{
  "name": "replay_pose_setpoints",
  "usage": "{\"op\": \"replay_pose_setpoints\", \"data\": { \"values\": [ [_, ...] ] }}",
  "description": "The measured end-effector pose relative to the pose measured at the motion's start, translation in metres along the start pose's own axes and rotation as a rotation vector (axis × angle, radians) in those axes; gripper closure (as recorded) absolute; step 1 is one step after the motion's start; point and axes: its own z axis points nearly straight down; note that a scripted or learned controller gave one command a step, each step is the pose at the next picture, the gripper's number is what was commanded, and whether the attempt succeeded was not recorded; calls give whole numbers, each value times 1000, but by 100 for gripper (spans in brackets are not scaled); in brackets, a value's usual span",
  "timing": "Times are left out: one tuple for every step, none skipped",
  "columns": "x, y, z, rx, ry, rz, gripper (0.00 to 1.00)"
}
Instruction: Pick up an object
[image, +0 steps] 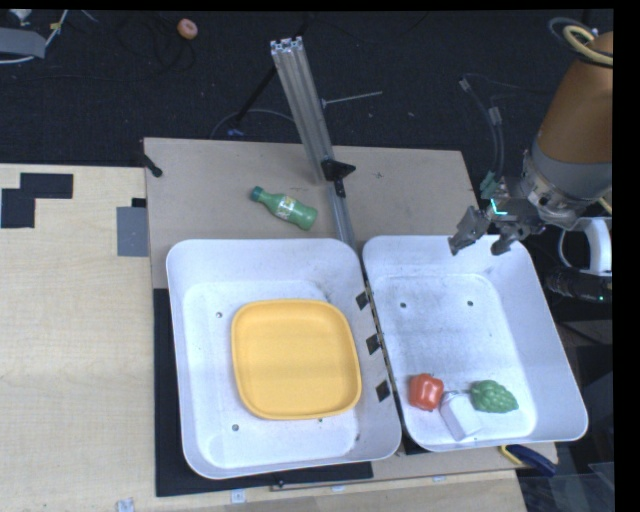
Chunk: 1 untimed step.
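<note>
Two white bins on tan bench | claw spread, empty | dark floor

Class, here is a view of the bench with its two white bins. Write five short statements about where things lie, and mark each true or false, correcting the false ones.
1. The square yellow plastic plate lies in the left white bin. True.
2. The small green plastic bottle lies in the right white bin. False: on the bench board behind the bins.
3. The red pepper toy sits on the plate. False: in the right bin.
4. The green leafy toy shares the pepper's bin. True.
5. The gripper holds the bottle. False: it holds nothing.
</note>
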Motion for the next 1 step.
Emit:
{"op": "replay_pose_setpoints", "data": {
  "values": [
    [0,0,0,0,0,0,0]
  ]
}}
